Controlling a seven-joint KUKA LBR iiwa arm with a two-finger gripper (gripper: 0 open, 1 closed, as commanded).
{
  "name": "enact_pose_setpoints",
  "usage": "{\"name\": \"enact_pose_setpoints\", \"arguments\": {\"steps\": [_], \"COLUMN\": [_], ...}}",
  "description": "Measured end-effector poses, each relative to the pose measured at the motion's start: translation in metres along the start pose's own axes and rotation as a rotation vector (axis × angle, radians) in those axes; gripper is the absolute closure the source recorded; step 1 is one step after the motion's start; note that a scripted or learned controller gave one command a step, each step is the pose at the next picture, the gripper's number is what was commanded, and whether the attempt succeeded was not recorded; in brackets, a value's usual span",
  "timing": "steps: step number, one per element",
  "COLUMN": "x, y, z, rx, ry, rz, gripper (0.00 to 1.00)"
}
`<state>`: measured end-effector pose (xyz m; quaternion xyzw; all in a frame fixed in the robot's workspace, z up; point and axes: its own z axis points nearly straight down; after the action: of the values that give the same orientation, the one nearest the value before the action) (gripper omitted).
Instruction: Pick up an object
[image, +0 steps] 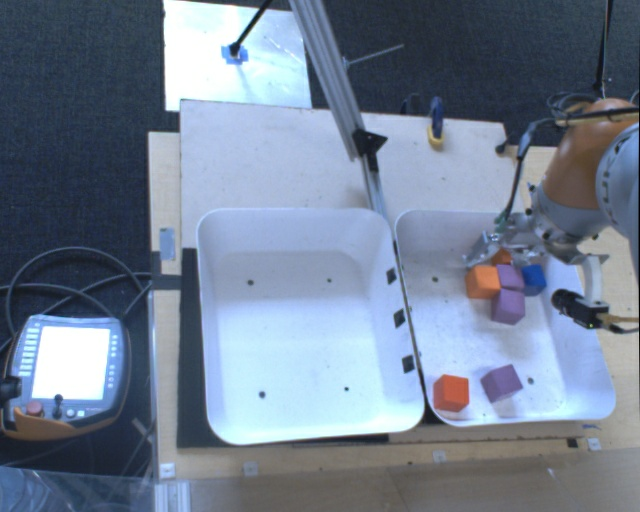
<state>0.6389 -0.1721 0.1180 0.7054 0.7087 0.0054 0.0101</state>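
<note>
A pale wooden worktop (300, 150) sits on dark carpet and carries two shallow white bins side by side. A slanted metal pole (335, 85) crosses the top of the view and ends at the seam between the bins. On the floor to the left of the worktop lies a handheld control pendant (65, 375) with a bright screen and looping black cables. The grey arm with its orange band (585, 165) reaches in from the right, and its gripper (505, 245) hangs low over the far part of the right bin (580, 400), just above a tight cluster of blocks. Whether the gripper is spread or closed cannot be told from this angle, and no block shows between its parts. The cluster, directly under and beside the gripper, holds an orange block (483, 282), two purple blocks, one (510, 276) touching the other (507, 305), and a blue block (534, 279) at their right. Well apart, near the front rim of the same bin, an orange-red block (451, 392) and a purple block (501, 382) sit just beside each other. The left bin (215, 330) shows a white floor with a few small dark dots.
</note>
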Motion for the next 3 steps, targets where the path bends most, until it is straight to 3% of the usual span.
{"name": "enact_pose_setpoints", "arguments": {"steps": [1, 3], "x": [0.008, 0.020], "y": [0.002, 0.019], "z": [-0.008, -0.110], "rx": [0.002, 0.014], "ry": [0.015, 0.005], "rz": [-0.008, -0.001], "gripper": [1.00, 1.00]}}
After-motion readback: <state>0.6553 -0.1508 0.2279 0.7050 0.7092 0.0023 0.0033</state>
